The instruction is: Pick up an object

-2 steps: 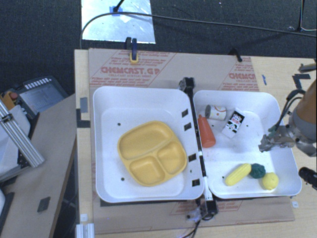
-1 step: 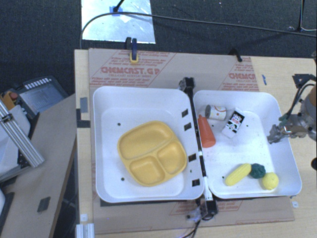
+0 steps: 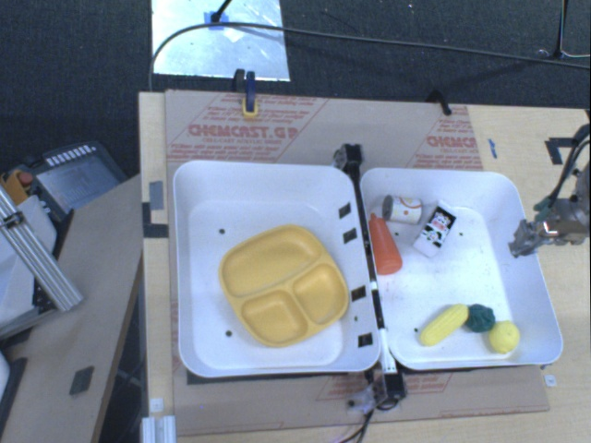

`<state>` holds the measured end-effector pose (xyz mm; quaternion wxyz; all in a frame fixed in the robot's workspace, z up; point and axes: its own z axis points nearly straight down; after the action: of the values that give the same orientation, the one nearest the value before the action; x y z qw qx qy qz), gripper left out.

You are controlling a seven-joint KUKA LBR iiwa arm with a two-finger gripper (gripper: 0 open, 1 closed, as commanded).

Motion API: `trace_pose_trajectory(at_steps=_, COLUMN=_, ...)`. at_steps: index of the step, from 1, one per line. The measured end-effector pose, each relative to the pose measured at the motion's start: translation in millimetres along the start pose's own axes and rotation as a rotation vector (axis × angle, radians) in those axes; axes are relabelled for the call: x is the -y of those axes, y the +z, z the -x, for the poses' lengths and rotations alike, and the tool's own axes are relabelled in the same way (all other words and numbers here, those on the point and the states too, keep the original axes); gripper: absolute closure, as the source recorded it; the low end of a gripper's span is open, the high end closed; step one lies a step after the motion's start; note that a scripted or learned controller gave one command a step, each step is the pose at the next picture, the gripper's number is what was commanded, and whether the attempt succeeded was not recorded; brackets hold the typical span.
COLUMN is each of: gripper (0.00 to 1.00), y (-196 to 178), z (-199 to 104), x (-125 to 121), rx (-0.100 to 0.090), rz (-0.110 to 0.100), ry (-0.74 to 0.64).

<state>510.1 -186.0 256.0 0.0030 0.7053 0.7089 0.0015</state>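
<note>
The right bin (image 3: 499,192) holds an orange carrot (image 3: 384,245) against its left wall, a small white and brown can (image 3: 404,209) lying on its side, and a white box with black marks (image 3: 435,231). Near the front lie a yellow corn cob (image 3: 443,325), a dark green piece (image 3: 479,317) and a yellow lemon (image 3: 503,337). My gripper (image 3: 528,239) hangs over the bin's right rim, away from all of these objects.
The left bin (image 3: 199,201) bears a yellow divided plate (image 3: 282,284). A black clip strip (image 3: 362,266) runs along the seam between the bins. Cardboard lies under both bins. A grey device (image 3: 69,178) sits on the table at the left.
</note>
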Motion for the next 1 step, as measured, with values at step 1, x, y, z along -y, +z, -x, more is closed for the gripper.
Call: trace_pose_trajectory(at_steps=1, gripper=1.00, y=3.2, z=-58.9, x=-8.7, rx=-0.002, rz=-0.004, ry=-0.004)
